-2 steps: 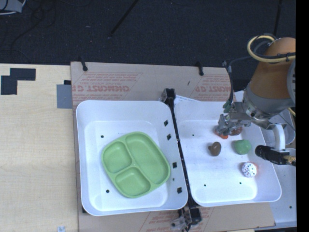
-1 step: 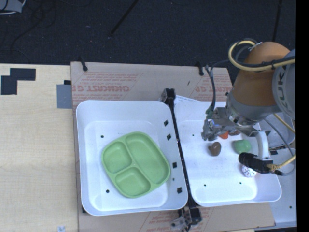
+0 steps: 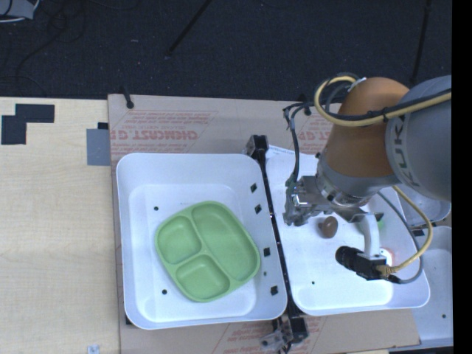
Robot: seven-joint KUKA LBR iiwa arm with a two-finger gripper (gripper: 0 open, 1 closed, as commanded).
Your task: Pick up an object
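My gripper (image 3: pixel 297 211) hangs low over the left part of the right bin (image 3: pixel 324 301), close to the divider between the bins. A small brown rounded object (image 3: pixel 327 227) lies on the bin floor just to the right of the gripper, apart from it. The grey arm with its orange band (image 3: pixel 369 135) covers the back half of this bin. A light green divided plate (image 3: pixel 207 251) lies flat in the left bin (image 3: pixel 140 198).
The two bins meet at a black-clipped divider (image 3: pixel 270 227). A small green and white piece (image 3: pixel 378 220) shows by the arm at the right bin's right side. Cardboard (image 3: pixel 184 127) lies under both bins, on the wooden bench (image 3: pixel 51 234).
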